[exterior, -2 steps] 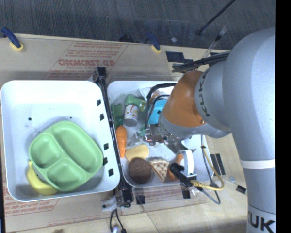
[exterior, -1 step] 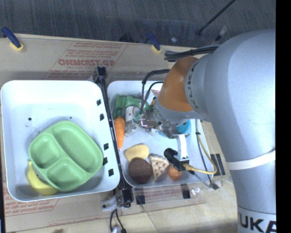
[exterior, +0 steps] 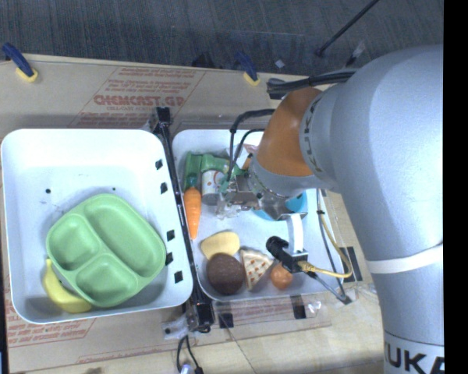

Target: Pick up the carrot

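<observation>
The orange carrot (exterior: 192,211) lies along the left wall of the right bin (exterior: 210,140), its tip pointing toward the front. My gripper (exterior: 232,196) hangs just right of the carrot, low over the bin's middle, below the arm's orange band. Nothing shows between it and the carrot, and the two look apart by a small gap.
A green can (exterior: 203,171) lies behind the carrot. A yellow piece (exterior: 220,244), a brown ball (exterior: 225,273), a pizza slice (exterior: 255,267) and a small orange fruit (exterior: 281,276) sit at the front. The left bin (exterior: 23,170) holds a green divided plate (exterior: 106,248) over a yellow item (exterior: 58,293).
</observation>
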Available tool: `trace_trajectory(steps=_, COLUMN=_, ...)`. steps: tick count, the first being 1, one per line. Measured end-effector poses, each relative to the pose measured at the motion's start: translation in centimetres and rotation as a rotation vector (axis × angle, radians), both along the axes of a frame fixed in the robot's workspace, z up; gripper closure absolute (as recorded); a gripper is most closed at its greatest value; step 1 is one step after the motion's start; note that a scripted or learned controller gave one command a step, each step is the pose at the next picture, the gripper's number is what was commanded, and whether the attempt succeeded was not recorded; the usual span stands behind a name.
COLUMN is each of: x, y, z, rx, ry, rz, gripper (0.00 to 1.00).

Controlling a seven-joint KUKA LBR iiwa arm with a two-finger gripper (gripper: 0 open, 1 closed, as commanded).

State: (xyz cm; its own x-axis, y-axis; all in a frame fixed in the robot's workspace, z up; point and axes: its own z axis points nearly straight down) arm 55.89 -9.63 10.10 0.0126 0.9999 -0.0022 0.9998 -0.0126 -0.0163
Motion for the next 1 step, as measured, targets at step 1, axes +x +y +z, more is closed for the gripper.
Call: trace_trajectory(steps=1, x=-3.58, y=8.08, z=9.21, rx=0.002, ry=-0.011, rz=-0.138, gripper=1.00)
